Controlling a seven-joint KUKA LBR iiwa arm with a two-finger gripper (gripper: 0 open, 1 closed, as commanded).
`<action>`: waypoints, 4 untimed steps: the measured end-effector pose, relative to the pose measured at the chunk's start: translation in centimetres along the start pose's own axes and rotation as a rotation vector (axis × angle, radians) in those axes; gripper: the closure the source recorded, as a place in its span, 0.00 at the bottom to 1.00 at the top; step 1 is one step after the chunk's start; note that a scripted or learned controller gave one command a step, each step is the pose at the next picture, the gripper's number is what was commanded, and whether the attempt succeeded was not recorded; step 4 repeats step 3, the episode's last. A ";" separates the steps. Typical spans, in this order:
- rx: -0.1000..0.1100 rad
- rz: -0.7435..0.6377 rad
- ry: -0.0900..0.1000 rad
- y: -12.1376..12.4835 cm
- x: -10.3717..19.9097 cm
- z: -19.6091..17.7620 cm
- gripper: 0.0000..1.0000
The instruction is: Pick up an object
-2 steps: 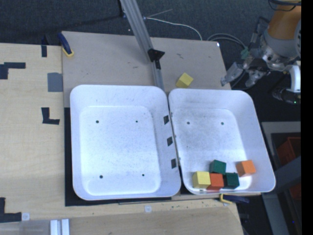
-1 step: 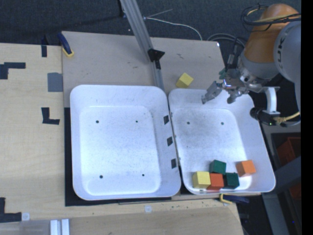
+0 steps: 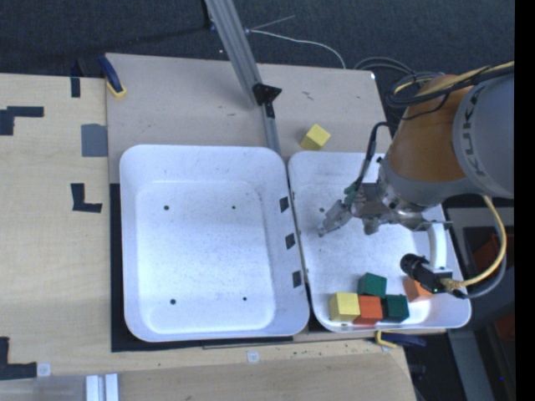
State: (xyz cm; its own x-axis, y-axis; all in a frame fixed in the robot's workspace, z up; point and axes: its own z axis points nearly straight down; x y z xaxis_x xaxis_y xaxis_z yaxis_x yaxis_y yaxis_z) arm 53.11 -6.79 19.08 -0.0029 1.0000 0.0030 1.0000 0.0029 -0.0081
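Fingers (image 3: 334, 219), state unclear, over right bin (image 3: 311, 167), well apart from corner blocks (image 3: 368, 302).

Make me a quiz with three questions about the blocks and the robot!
1. Where is the yellow block that sits alone?
A. in the left bin
B. on the bench behind the bins
C. on the arm

2. How many green blocks are in the right bin?
A. two
B. none
C. five

3. What does the gripper hang over?
A. the left bin
B. the floor
C. the right bin

Answers: B, it lies outside both bins; A, two green blocks sit there; C, white bin floor lies beneath it.
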 end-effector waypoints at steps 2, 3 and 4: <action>-0.003 0.003 -0.001 -3.8 0.4 -4.5 0.00; -0.003 0.003 -0.005 2.3 -3.1 3.3 0.00; -0.003 0.003 -0.005 2.3 -3.1 3.3 0.00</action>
